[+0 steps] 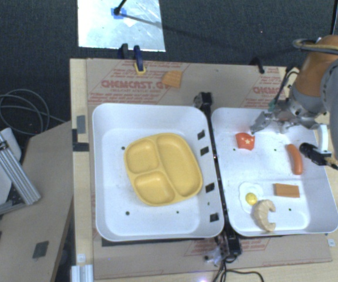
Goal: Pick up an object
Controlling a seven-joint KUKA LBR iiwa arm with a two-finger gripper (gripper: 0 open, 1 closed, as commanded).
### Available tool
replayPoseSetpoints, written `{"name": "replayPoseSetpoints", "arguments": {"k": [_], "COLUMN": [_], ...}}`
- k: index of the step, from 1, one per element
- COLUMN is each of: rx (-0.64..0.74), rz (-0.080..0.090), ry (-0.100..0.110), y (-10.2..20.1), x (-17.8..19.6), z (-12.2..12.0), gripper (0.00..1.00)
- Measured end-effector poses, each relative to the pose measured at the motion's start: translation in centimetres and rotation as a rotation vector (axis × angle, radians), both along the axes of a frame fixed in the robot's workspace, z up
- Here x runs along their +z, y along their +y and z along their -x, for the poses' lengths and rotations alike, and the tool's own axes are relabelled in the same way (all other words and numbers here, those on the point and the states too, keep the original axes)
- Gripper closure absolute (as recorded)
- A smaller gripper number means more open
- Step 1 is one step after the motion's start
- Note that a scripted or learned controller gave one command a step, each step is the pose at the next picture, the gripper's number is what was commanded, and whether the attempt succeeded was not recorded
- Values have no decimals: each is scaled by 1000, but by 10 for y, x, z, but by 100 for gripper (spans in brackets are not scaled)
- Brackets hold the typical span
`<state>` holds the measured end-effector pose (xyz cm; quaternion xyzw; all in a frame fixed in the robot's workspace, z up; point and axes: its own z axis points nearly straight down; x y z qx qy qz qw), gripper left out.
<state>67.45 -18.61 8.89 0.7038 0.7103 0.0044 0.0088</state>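
Gripper (262, 124) up near the back of the right bin (318, 216), fingers spread open with nothing between them, pointing left-ish toward the middle divider. Sitting just below-left of the fingertips: a red piece (244, 141), close but not touching. Further right, an orange sausage (296, 158) lying roughly upright along the bin, next to some black bit on the arm. Below that, a brown slab (286, 190), then a fried egg (251, 196) to its left, and a croissant (265, 214) touching the egg's lower edge near the front of the bin. Over in the left bin (107, 216), a yellow tray (163, 168) with three compartments, tilted a bit, well apart from the gripper. Behind both bins, a small tan block (172, 79) on the cardboard (227, 84).
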Motion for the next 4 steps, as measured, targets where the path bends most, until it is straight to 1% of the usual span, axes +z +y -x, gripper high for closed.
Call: {"name": "replayPoseSetpoints", "arguments": {"k": [1,2,3,4], "rx": [-15,1,-9,-10], "rz": [-7,2,-8,-10], "ry": [22,-8,27,29], "y": [-23,-19,-20,3], "x": [79,218,101,29], "z": [131,-1,46,131], "gripper": [0,0,0,0]}}
